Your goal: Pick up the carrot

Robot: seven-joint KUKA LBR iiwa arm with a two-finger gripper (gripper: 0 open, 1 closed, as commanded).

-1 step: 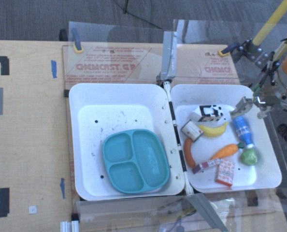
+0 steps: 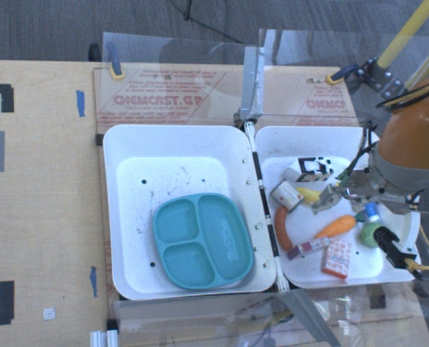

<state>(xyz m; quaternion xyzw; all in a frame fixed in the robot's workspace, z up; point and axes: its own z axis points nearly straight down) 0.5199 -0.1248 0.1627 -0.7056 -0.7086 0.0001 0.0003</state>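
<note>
From the camera above the desk (image 2: 41, 194), the carrot (image 2: 336, 227) lay in the right-hand bin (image 2: 272, 139), towards its near side, tilted with the thick end up and to the right. A pink tube (image 2: 308, 248) lay just below its thin end and a red-and-white packet (image 2: 337, 257) just below its middle. A green and blue toy (image 2: 370, 226) sat close to its thick end, and a red sausage-shaped thing (image 2: 280, 227) lay apart on its left. The left-hand bin (image 2: 128, 150) carried a teal divided plate (image 2: 201, 239).

The pincer (image 2: 328, 197) hung just above and left of the carrot, near a yellow thing (image 2: 308, 193) and a small box (image 2: 287, 195); nothing could be seen between its fingers. How far apart they stood could not be told, since the metal parts blurred into the clutter.

To do the grasp well, the arm would likely need to shift towards the near side and come down over the carrot's middle, with the fingers set across its width, not along it. The crowding at both ends looked like the main risk, since the tube or packet might be nipped along with it.
</note>
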